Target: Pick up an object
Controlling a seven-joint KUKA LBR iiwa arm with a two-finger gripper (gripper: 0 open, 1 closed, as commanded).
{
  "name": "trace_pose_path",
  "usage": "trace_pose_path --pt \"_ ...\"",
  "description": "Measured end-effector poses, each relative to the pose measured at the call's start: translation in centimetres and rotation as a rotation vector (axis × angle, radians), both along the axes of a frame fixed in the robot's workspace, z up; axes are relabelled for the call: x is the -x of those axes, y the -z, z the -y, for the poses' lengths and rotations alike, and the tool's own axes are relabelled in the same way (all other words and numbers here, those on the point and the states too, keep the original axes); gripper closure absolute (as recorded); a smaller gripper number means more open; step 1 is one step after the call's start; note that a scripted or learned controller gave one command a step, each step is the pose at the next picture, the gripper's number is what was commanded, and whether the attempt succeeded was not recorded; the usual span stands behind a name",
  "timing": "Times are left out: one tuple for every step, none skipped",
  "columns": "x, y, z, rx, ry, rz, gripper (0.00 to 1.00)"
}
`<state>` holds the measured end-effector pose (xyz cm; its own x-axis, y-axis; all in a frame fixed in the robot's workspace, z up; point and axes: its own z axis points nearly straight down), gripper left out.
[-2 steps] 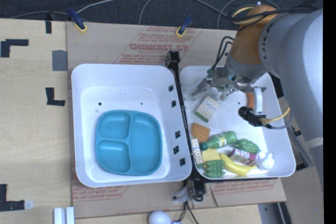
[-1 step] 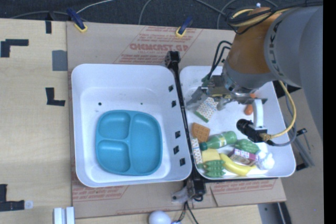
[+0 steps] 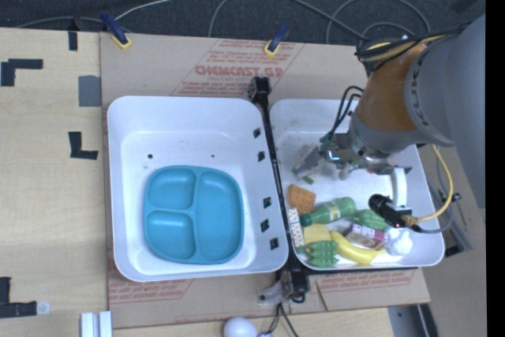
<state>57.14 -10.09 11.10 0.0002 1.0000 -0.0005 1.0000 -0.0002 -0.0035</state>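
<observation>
Objects for picking lie in the right bin [image 3: 426, 170], crowded along its near wall: a green bottle [image 3: 331, 211], a banana [image 3: 355, 250], a waffle [image 3: 301, 196] and some small packets. You see the gripper [image 3: 312, 162] hanging above the bare upper part of this bin, and its fingers look spread, with nothing between them. The pile lies from the gripper toward the near edge. The bottle is the closest good target, I think; its long axis runs left to right, so you close across its short side. The left bin [image 3: 126, 122] has a blue plate [image 3: 193, 214].
</observation>
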Motion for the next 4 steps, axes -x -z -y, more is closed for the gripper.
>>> trace_pose_path --pt "-1.2 2.5 -0.5 0.000 0.000 0.003 0.00" --pt "-1.3 1.5 -0.4 0.003 -0.001 0.007 1.00" --pt "3.6 -7.7 -2.4 -0.001 -0.002 0.003 1.00" --pt "3.6 -7.7 -2.4 -0.001 -0.001 0.002 0.00"
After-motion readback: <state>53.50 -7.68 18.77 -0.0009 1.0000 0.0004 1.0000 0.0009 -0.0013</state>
